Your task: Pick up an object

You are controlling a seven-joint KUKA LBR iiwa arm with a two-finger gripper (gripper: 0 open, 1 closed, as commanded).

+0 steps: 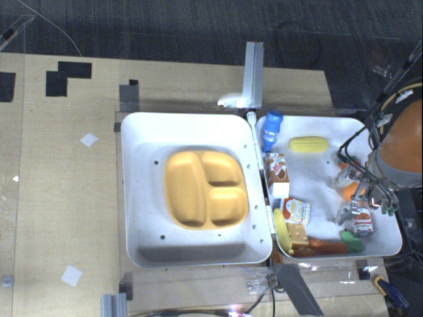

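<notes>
My gripper hangs low in the right bin, near its right wall, below the orange band of the arm. Directly under it lies a small red and white can, and an orange piece sits just to its left. Whether either one is touched cannot be told. Elsewhere in this bin lie a yellow corn cob, a blue bottle, a brown packet, a white cube, a red and white pouch, a banana, a red sausage and a green piece.
The left bin holds a yellow divided tray. A metal post stands behind the gap between the bins. Black cables hang from the arm over the right bin's far right corner.
</notes>
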